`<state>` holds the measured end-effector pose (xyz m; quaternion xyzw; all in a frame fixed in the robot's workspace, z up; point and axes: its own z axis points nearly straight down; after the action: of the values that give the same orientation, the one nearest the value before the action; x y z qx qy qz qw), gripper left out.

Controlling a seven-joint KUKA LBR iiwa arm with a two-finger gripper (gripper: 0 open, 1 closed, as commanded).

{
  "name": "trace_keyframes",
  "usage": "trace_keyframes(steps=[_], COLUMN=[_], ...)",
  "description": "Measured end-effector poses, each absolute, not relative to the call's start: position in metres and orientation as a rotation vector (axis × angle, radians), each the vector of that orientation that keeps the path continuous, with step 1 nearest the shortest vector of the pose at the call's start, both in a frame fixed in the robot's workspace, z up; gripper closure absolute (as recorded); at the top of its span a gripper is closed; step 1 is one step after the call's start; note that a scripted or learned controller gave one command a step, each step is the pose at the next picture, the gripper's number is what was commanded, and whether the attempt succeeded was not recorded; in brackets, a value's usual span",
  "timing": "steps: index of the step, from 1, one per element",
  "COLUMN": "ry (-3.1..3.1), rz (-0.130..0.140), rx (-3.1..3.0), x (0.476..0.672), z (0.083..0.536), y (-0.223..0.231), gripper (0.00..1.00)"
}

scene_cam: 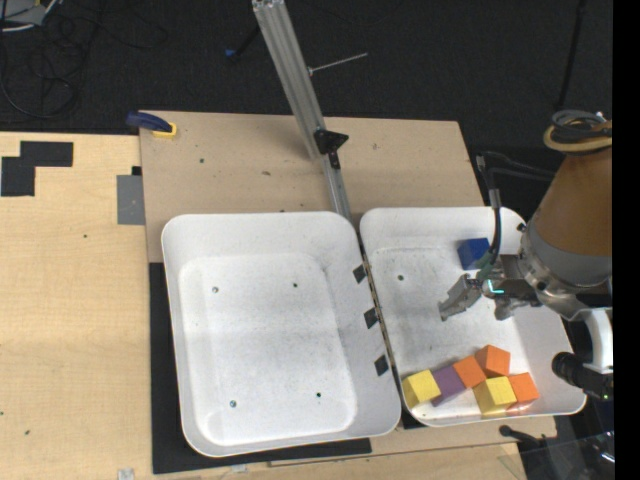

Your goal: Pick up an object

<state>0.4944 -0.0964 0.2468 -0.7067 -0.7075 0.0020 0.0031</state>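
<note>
1. Reached in from the right over the right bin [400,230], with the gripper [462,298] hanging above bare bin floor near the middle.
2. Looked spread open, the two grey fingers [452,304] splayed toward the left with nothing between them; a fair hedge here, since blur and the slant of the view made the gap hard to judge.
3. Lay closest: a blue block [473,251], just beyond the fingers toward the far wall of the bin and a little to the right, partly hidden by the wrist.
4. Sat well apart toward the near edge: a huddle of blocks, a yellow block [422,386] touching a purple block [449,385], orange blocks [480,366] behind, and a second yellow block [494,395] beside another orange one.
5. Showed no clear long axis on any block; all seemed roughly cubic, so approach angle probably mattered little.
6. Judged the blue block the nearer target, calling for a short shift away from the near edge before descent.
7. Stayed bare: the left bin [200,238].
8. Carried no readable brand, label or writing anywhere on blocks, bins or arm.
</note>
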Motion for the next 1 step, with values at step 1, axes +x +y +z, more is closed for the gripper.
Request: trace_keyframes(steps=[1], ry=[-2.214], rz=[0.002], rx=[-2.226], x=[0.4948], z=[0.2483], y=[-0.0981], gripper=[0.00])
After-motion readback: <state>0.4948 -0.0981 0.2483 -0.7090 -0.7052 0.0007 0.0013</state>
